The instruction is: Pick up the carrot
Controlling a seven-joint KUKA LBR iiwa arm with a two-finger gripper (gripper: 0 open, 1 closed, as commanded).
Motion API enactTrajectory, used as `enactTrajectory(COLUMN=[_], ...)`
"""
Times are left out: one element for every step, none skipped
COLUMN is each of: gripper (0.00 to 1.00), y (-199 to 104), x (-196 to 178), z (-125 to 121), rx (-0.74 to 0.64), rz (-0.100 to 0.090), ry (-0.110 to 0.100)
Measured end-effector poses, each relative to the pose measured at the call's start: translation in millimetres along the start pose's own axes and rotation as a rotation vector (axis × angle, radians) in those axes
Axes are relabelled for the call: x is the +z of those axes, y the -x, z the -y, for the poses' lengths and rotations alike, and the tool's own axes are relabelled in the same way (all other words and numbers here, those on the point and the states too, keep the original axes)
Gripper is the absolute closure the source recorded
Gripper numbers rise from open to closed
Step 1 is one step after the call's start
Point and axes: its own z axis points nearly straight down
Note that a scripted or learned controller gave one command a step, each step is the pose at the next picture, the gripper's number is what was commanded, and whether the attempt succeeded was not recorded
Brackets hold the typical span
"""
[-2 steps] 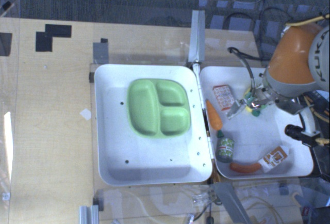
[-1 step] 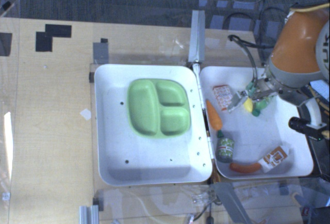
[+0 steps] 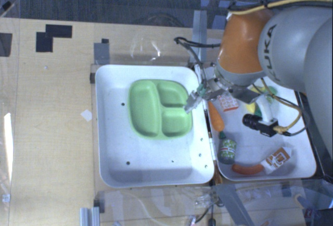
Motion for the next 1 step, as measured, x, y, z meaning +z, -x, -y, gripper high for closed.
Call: enactTrajectory(gripper=[0.0], y=[-73.6], x=[3.9], z=[-74.5], rx=[0.047], rz=[0.0], ry=[0.001])
